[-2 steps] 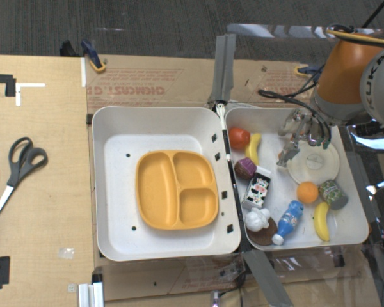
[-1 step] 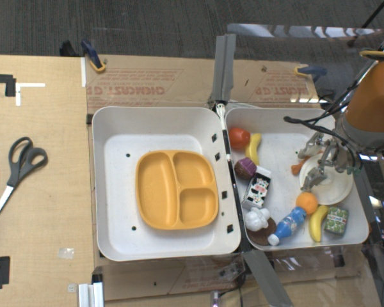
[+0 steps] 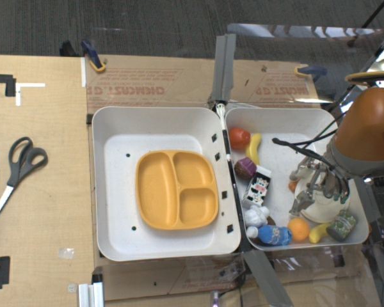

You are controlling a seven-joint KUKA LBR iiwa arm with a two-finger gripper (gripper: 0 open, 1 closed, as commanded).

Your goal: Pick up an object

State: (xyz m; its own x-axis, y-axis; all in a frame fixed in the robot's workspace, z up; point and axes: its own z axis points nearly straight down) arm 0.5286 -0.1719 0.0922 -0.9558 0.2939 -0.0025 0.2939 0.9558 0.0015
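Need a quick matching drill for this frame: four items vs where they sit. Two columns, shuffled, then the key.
Items:
1. yellow divided tray
2. scissors
3. tomato
4. gripper

Places:
A. on the wooden bench, left of both bins
B. far left corner of the right bin
C. in the left bin
D. over the right side of the right bin

Pairs: 1-C, 2-A, 3-B, 4-D

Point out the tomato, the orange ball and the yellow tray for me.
tomato (image 3: 239,136): camera view, centre of its red top.
orange ball (image 3: 299,229): camera view, its middle.
yellow tray (image 3: 155,189): camera view, floor of its large compartment.
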